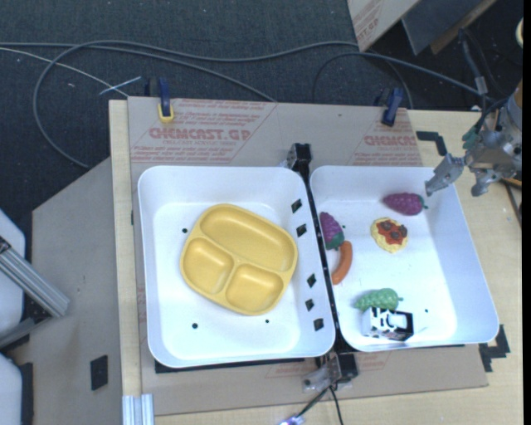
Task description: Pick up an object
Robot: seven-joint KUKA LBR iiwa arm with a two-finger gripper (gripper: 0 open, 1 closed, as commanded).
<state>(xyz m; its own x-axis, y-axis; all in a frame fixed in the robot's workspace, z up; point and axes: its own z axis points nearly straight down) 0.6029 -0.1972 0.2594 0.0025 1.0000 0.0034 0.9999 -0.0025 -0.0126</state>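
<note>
The right bin [465, 274] holds several toy foods. A purple grape bunch [404, 202] lies near its far side, with a small pizza [389, 234] just in front of it. Against the divider lie a purple and green vegetable [331, 228] and an orange carrot [342, 261]. A leafy green piece [379, 298] rests by a black and white object [388, 324] at the near edge. My gripper [457, 184] hovers over the bin's far right corner, open, with nothing between its fingers. Its left finger [438, 178] ends just right of the grapes.
A yellow divided plate [239, 259] lies in the left bin [158, 249]. Blue clamps [164, 100] hold the board at the back. Cables run across the dark floor behind, and a cardboard box [382, 18] stands at the top right.
</note>
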